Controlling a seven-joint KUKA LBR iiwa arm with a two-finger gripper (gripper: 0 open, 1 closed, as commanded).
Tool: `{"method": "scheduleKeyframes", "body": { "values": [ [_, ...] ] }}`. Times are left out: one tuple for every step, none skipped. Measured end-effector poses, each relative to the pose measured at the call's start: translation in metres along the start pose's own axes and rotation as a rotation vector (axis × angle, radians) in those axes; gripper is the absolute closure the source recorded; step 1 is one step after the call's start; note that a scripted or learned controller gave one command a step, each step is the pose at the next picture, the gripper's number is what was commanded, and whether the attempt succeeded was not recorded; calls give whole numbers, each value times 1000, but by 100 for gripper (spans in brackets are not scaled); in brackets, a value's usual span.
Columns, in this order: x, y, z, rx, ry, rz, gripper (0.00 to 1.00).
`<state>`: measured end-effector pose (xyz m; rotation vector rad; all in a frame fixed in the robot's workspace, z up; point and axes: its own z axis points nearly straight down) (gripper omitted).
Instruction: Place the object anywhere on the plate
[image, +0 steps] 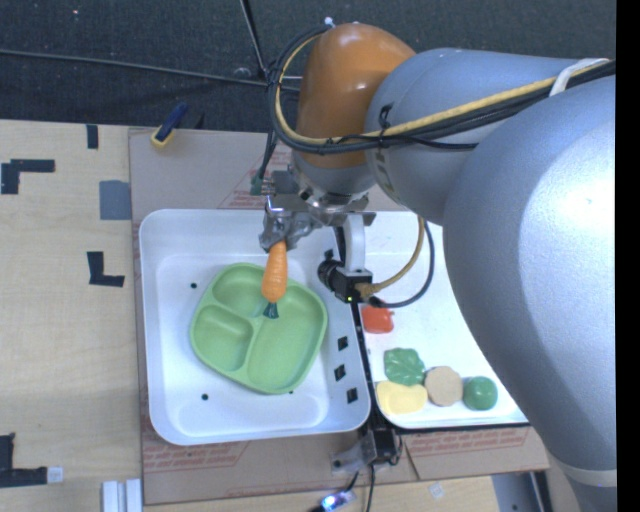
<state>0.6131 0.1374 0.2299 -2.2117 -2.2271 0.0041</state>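
Orange plastic carrot (275, 273) hung clamped in the two-finger gripper (276, 242), tip down over the green divided plate (262, 330), positioned for release.

Right bin (440, 415) — five toy foods (404, 365)

No legible text or markings.

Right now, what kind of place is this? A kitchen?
Probably a robot test bench, not a kitchen. A big grey arm dangles a toy carrot over a green plate in a white bin, and toy food sits in the next bin.
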Motion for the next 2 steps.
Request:
{"method": "scheduleKeyframes", "body": {
  "values": [
    [44, -11, 1, -1, 1, 0, 100],
    [41, -10, 1, -1, -1, 3, 0]
  ]
}}
